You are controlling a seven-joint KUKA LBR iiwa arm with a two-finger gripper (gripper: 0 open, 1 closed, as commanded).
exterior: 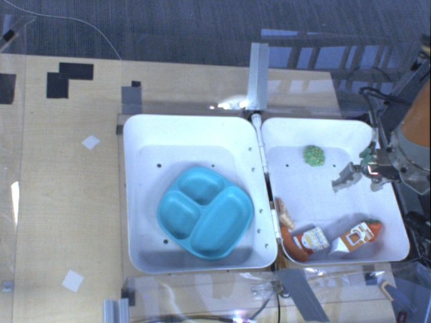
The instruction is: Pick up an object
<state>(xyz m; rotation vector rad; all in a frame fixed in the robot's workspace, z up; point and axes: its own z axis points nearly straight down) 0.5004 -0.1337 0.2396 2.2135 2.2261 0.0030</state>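
While the grey two-finger gripper (359, 175) hovered over the right-hand shallow white bin (337, 132), its fingers appeared spread apart with nothing between them, though blur made this uncertain. The nearest candidate, a small green knobbly ball (314, 155), lay just beside it to the left. A vertical descent from this offset would likely miss the ball or knock it rolling.

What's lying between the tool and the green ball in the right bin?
Nothing: in the camera view, only bare white floor of the right bin separates the tool from the green ball.
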